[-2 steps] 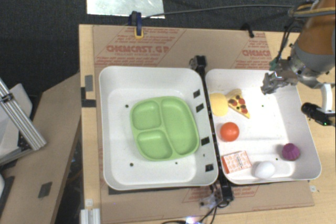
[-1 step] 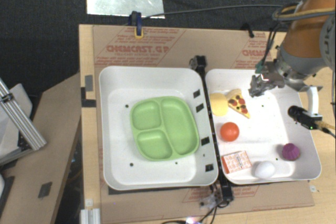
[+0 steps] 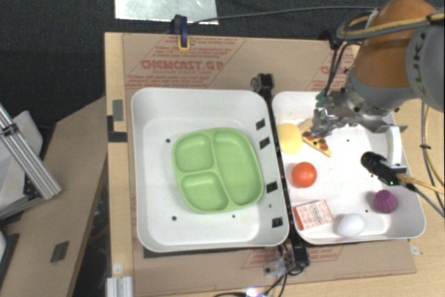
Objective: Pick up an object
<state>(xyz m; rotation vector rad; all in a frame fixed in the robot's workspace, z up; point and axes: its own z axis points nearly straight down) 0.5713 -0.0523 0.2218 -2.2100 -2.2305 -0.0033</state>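
My gripper [image 3: 320, 126] hangs low over the back left part of the right bin [image 3: 410, 219]. Right under its tip lies a toy pizza slice [image 3: 317, 145], yellow with red spots; whether they touch I cannot tell. A yellow lemon-like piece [image 3: 289, 138] rests just left of it. In front of these sits an orange-red ball [image 3: 304, 174]. Nearer the front edge are a red and white packet [image 3: 312, 214], a white egg [image 3: 350, 225] and a purple lump [image 3: 385, 201].
The left bin [image 3: 149, 149] bears a green divided plate [image 3: 217, 169]. A black divider with clips [image 3: 272, 149] runs between the bins. The grey arm with its orange band [image 3: 400, 24] comes in from the upper right, above the right bin's back.
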